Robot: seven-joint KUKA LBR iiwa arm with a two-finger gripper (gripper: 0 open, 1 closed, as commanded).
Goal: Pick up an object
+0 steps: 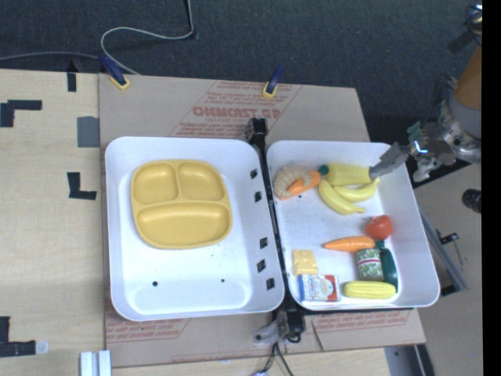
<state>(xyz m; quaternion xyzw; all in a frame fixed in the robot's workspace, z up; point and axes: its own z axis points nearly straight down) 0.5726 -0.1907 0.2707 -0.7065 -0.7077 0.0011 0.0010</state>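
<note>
- Gripper [385,163] at right bin's [415,233] far rim, tip just beside bananas [346,186]; nothing pinched.
- Step, by judgement: approach, pick not yet made.
- Next move: descent onto bananas, then a firm close.
- Finger state: cannot tell, tip blurred.
- Arm cut off at right edge.

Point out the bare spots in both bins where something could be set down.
Left bin: a bare strip in front of the yellow divided plate. Right bin: a bare middle patch between the bananas and the carrot. Its front right corner and back edge are crowded.
</note>
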